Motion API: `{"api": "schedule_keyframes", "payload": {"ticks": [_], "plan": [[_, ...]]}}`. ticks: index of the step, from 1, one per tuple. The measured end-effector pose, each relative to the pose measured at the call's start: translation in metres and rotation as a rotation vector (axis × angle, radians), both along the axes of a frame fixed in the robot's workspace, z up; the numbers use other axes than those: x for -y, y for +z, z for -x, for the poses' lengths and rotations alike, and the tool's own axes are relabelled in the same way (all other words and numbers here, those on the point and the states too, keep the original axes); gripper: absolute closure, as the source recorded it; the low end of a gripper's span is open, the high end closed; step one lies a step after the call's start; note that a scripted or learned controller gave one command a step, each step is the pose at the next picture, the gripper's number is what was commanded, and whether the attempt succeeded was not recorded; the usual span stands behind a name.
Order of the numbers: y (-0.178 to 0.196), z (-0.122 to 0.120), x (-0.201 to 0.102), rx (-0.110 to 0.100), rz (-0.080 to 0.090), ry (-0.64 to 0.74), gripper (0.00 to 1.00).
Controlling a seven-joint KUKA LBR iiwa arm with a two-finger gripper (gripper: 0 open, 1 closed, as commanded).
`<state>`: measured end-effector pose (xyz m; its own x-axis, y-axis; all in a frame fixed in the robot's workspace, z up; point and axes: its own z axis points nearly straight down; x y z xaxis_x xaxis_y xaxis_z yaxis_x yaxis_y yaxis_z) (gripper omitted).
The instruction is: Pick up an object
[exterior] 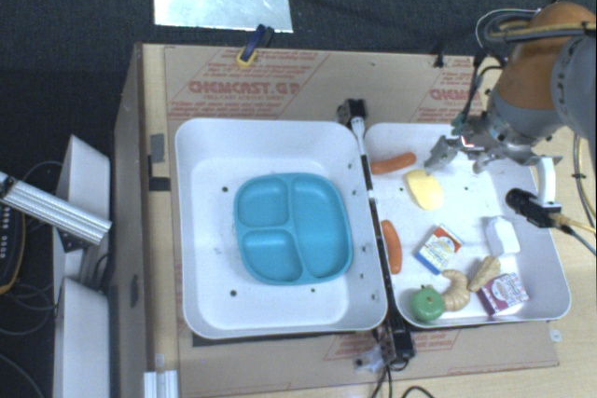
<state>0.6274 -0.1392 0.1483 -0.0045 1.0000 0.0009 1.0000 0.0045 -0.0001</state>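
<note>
Above the right bin [560,294], the claw [462,152] hangs with fingers spread and nothing between them, near the yellow piece [425,191], probably lining up to grasp it.

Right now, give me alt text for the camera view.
The hand hovers open over the right bin's far edge, holding nothing, above a yellow piece. Toy foods fill that bin; the left bin holds a blue tray.
</note>
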Motion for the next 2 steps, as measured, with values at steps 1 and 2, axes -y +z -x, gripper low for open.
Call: {"api": "schedule_keyframes", "payload": {"ticks": [1,2], "plan": [[-0.065,0.004,-0.033,0.000,0.000,0.000,0.00],[-0.053,0.003,-0.033,0.003,0.001,0.001,1.00]]}}
